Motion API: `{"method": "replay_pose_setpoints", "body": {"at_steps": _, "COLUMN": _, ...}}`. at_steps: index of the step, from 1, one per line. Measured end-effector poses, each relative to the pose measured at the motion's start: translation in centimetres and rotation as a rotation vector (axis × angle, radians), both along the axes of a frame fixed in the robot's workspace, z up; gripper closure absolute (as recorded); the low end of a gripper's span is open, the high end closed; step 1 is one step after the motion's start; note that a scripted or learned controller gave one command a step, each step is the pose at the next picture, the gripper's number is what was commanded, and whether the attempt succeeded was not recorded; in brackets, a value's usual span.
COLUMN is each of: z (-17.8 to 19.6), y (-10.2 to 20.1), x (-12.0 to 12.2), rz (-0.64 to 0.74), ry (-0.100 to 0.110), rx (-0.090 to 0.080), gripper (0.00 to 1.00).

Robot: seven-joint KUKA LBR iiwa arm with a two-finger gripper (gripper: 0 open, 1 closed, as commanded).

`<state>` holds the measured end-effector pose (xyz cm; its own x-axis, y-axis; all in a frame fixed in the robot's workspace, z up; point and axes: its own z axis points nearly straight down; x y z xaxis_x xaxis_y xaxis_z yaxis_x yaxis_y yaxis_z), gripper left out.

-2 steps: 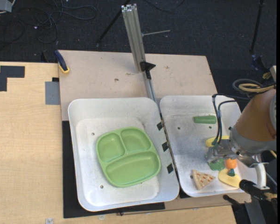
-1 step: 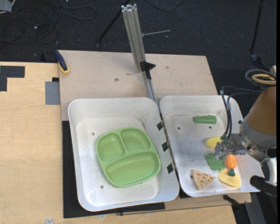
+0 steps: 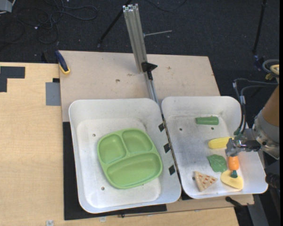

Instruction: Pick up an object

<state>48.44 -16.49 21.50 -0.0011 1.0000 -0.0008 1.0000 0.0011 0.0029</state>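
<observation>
Nearest us, in the right bin (image 3: 179,173): a pizza slice (image 3: 204,180), tip pointing upper left, and a yellow wedge (image 3: 232,181). Above the wedge we see a carrot (image 3: 233,164), long axis near vertical, green top downward onto the wedge. The gripper (image 3: 234,149) sits just above the carrot; whether it is open or closed we cannot tell. Also there: green leaf (image 3: 217,162), yellow piece (image 3: 219,143), green bar (image 3: 206,121), both lying across. Left bin (image 3: 80,126): green tray (image 3: 129,158).
</observation>
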Motion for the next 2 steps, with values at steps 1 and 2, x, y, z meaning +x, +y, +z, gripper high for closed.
{"method": "replay_pose_setpoints", "body": {"at_steps": 1, "z": 4.8, "y": 0.8, "x": 0.2, "rz": 0.002, "ry": -0.001, "rx": 0.000, "gripper": 1.00}}
{"method": "replay_pose_setpoints", "body": {"at_steps": 2, "z": 6.5, "y": 0.8, "x": 0.2, "rz": 0.001, "ry": 0.003, "rx": 0.001, "gripper": 1.00}}
